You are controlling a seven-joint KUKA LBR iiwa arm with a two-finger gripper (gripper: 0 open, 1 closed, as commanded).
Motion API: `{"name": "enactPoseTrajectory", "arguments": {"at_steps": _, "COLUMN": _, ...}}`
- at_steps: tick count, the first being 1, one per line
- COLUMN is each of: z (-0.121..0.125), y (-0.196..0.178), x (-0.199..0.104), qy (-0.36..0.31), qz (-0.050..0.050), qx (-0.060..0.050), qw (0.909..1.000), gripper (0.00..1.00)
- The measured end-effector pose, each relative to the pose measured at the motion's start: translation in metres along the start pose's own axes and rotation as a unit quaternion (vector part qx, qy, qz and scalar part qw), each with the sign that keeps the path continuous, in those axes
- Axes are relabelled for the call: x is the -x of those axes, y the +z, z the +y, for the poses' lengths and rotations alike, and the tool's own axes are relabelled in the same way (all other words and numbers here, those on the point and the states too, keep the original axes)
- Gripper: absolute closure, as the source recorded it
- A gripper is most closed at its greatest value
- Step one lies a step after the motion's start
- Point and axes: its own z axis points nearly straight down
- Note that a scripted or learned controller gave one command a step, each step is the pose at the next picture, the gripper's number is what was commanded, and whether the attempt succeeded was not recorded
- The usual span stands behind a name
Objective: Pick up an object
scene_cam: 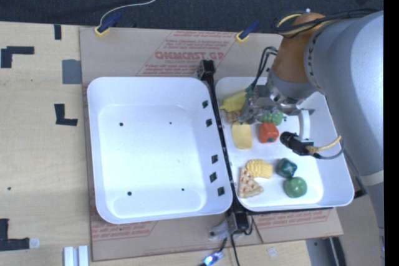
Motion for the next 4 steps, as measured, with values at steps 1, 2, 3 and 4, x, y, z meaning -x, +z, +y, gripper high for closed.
{"name": "enactPoseTrajectory", "arguments": {"at_steps": 1, "z": 0.011, "y": 0.016, "x": 0.100, "qy": 0.003, "qz": -0.002, "qx": 0.001, "qw": 1.0000, "gripper": 1.00}}
{"name": "enactPoseTrajectory", "arguments": {"at_steps": 2, "z": 0.023, "y": 0.016, "x": 0.033, "qy": -0.003, "qz": 0.000, "qx": -0.001, "qw": 1.0000, "gripper": 1.00}}
{"name": "enactPoseTrajectory", "arguments": {"at_steps": 3, "z": 0.034, "y": 0.018, "x": 0.039, "qy": 0.000, "qz": 0.002, "qx": -0.017, "qw": 0.9999, "gripper": 1.00}}
{"name": "enactPoseTrajectory", "arguments": {"at_steps": 4, "z": 0.033, "y": 0.018, "x": 0.040, "qy": 0.000, "qz": 0.000, "qx": -0.015, "qw": 0.9999, "gripper": 0.00}}
